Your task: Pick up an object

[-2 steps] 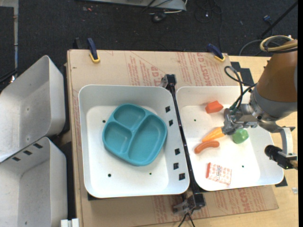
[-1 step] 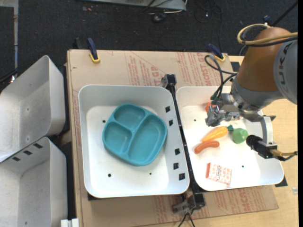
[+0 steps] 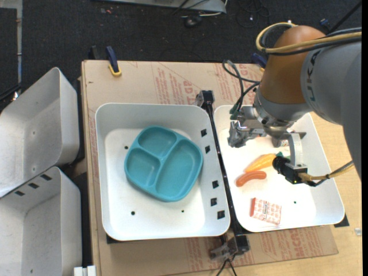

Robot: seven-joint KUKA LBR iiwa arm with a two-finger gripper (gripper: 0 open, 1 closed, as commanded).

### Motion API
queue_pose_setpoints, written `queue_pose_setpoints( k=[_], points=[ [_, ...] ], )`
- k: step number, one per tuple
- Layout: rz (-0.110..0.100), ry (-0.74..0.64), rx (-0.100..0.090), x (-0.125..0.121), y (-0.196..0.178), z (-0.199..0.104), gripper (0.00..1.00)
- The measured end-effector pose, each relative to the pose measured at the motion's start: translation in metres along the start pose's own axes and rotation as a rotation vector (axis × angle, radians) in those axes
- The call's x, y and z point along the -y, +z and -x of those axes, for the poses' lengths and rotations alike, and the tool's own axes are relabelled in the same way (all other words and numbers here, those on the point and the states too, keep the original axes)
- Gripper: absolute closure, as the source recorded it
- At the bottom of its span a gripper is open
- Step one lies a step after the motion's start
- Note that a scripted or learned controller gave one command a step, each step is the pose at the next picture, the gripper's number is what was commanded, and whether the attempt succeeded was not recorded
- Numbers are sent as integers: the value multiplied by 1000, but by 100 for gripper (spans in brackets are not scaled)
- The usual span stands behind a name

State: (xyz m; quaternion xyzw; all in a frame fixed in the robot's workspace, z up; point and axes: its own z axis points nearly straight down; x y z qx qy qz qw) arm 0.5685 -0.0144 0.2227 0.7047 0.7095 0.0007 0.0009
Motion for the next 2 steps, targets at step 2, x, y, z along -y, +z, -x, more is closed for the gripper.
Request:
queue_pose_setpoints(
  k=[2],
  points=[
    [1,0,-1,-44,-16,-87,100]
  ],
)
